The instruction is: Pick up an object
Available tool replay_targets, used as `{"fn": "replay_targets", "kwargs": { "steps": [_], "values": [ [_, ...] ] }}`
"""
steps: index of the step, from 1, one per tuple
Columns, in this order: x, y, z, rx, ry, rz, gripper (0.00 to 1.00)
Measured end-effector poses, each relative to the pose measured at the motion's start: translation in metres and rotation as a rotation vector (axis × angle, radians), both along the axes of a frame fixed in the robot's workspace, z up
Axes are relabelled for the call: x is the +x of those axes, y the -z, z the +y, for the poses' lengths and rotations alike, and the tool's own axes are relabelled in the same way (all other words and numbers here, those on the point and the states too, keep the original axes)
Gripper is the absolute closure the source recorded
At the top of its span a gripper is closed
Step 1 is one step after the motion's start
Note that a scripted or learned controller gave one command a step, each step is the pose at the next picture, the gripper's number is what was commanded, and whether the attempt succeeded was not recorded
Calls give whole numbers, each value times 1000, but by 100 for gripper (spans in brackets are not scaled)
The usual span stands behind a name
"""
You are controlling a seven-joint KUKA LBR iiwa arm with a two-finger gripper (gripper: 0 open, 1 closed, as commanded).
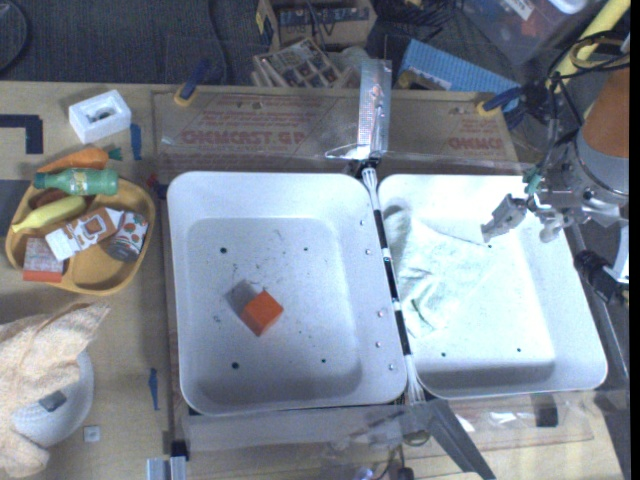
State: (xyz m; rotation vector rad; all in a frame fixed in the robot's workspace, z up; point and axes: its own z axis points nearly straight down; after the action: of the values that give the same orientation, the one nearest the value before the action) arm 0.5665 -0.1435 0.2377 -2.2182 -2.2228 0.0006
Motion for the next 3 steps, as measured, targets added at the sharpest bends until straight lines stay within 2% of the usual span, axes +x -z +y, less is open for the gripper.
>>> {"fn": "replay_targets", "kwargs": {
  "steps": [1, 2, 3],
  "values": [
    [-56, 54, 67, 0, 105, 1, 0],
    [-41, 31, -2, -2, 124, -3, 0],
    [-70, -2, -24, -3, 235, -4, 0]
  ]
}}
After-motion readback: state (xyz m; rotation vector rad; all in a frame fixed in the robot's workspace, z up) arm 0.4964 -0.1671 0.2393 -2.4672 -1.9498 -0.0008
